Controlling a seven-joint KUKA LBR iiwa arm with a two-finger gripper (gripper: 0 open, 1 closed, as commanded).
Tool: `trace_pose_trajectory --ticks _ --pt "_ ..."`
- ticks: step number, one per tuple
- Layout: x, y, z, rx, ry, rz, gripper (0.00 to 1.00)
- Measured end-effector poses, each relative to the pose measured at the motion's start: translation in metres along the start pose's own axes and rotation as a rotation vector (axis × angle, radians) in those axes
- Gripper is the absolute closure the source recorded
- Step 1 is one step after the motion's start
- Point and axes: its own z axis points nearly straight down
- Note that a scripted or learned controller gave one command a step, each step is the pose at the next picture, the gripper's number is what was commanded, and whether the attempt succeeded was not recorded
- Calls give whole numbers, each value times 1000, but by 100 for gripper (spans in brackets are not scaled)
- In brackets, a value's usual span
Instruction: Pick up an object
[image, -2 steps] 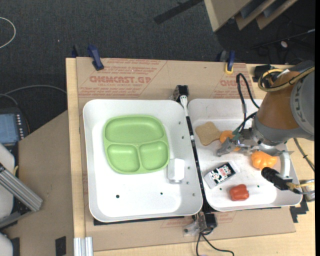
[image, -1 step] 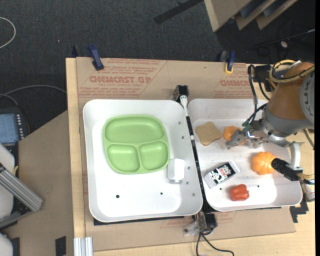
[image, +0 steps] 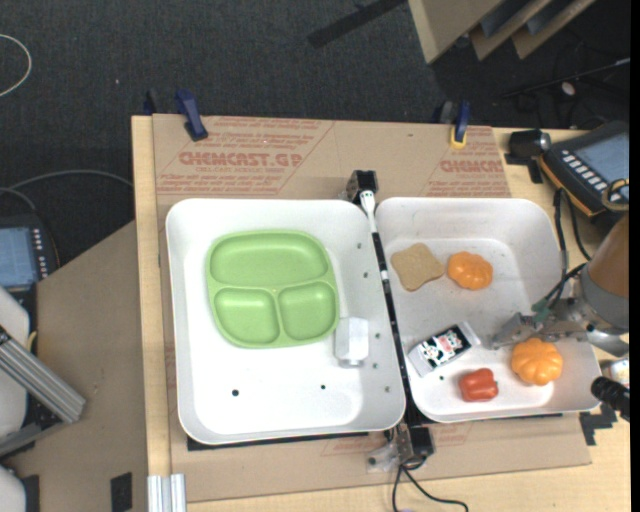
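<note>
Two shallow white bins sit side by side on a cardboard-covered bench. The left bin (image: 200, 400) holds a green divided plate (image: 272, 288) with three compartments, lying flat in the upper half. At the plate's 4 o'clock, touching or just beside its rim, rests a small pale translucent block (image: 351, 340).

The right bin (image: 470, 212) holds five things. A tan toast-shaped piece (image: 416, 266) lies at the bin's 10 o'clock. An orange pumpkin-like toy (image: 469, 270) sits just beside it, at its 3 o'clock. A small black-and-white carton (image: 441, 348) lies tilted at the bin's 7 o'clock, near the divider between the bins. A red bell pepper toy (image: 478, 385) rests at the carton's 4 o'clock, close to the bin's near wall. A second, larger orange pumpkin toy (image: 537, 361) sits at the pepper's 2 o'clock, just beside it.

The gripper (image: 522, 326) reaches in from 3 o'clock, low over the right bin, its dark tip just at the larger pumpkin's 11 o'clock. Whether the fingers are spread or closed cannot be told; nothing is seen between them.
</note>
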Motion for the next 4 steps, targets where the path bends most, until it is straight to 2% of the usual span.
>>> trace_pose_trajectory --ticks 1,2,3,4 --pt "28 78 0 -10 -13 -8 0" --pt "25 139 7 65 -2 -15 0" --pt "50 151 8 103 -6 -9 0" --pt "96 167 4 14 -12 1 0"
